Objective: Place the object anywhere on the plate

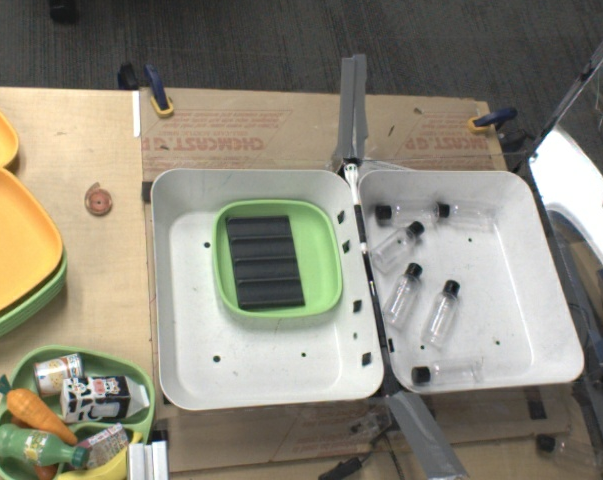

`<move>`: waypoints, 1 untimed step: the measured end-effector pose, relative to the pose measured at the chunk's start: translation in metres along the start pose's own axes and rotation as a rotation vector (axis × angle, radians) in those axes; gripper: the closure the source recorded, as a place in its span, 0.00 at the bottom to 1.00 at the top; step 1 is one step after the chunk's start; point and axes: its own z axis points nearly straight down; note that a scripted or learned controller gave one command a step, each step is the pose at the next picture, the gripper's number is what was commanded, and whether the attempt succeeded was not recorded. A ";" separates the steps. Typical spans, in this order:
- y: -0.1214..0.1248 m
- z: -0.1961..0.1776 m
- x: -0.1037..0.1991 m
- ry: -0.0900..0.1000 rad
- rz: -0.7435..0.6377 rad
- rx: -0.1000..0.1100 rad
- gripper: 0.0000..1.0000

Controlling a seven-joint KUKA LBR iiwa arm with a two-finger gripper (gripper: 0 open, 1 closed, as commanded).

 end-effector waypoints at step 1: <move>0.001 -0.049 -0.017 0.000 0.228 0.000 0.00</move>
